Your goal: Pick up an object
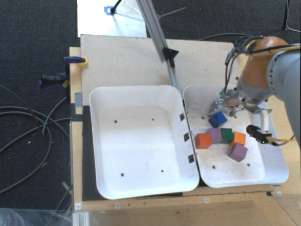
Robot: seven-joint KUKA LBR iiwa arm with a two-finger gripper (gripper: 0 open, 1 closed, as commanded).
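From my station I saw the arm (275, 72) reaching in from the right over the right bin (275, 171), its jaws (225, 106) low above the blue cube (217, 120), which sat tilted near the bin's middle. I could not tell whether the jaws were apart or together, nor whether they touched the cube. Just below it lay a cluster: a red cube (203, 141), a light purple cube (215, 135), a green cube (227, 135) and an orange cube (239, 138), side by side. A darker purple cube (238, 152) lay just below the orange one. The left bin (101, 182) sat alongside on the counter (122, 60).
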